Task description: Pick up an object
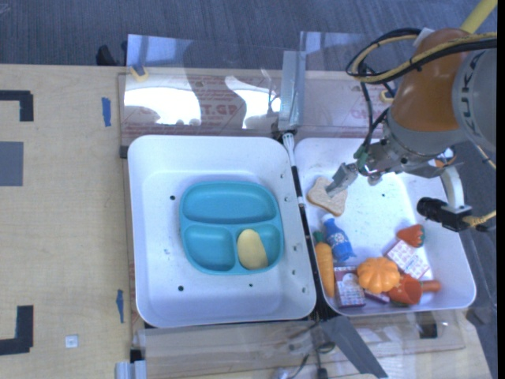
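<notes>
Approach step: claw point(341, 181) low in right bin point(454, 247), touching toast slice point(327, 197), jaw state indeterminate; next, close and lift.

Grey-blue carpet floor point(237, 6) along the far side, ribbed in texture. Pale wooden bench point(55, 212) spanning the left and centre. Black corner markings point(22, 105) printed near the bench's left edge, far and near. Blue tape strips point(106, 110) close to the left bin's far and near left corners. Clear plastic panel point(213, 85) upright along the bench's far edge, catching bright glare. Lighting even, overhead.
</notes>
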Motion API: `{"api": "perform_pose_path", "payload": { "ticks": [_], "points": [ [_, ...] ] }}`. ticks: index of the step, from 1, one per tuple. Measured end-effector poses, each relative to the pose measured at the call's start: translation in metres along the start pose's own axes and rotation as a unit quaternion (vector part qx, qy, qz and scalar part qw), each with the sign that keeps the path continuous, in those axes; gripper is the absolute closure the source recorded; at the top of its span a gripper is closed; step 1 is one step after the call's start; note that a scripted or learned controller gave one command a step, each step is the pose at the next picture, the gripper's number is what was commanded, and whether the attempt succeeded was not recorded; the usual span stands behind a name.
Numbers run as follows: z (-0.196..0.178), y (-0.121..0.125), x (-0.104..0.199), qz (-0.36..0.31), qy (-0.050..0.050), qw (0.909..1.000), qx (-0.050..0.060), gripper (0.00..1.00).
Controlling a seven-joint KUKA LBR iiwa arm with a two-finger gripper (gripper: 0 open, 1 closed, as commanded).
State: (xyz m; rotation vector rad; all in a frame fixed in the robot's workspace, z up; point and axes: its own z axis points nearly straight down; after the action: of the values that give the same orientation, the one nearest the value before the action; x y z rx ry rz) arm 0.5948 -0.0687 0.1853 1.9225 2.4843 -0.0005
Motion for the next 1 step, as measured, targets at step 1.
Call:
{"api": "perform_pose_path", "payload": {
  "ticks": [1],
  "points": [
    [0.0548, -0.0513, -0.0281, -0.005, 0.001, 1.0, 0.003, 0.0]
  ]
}}
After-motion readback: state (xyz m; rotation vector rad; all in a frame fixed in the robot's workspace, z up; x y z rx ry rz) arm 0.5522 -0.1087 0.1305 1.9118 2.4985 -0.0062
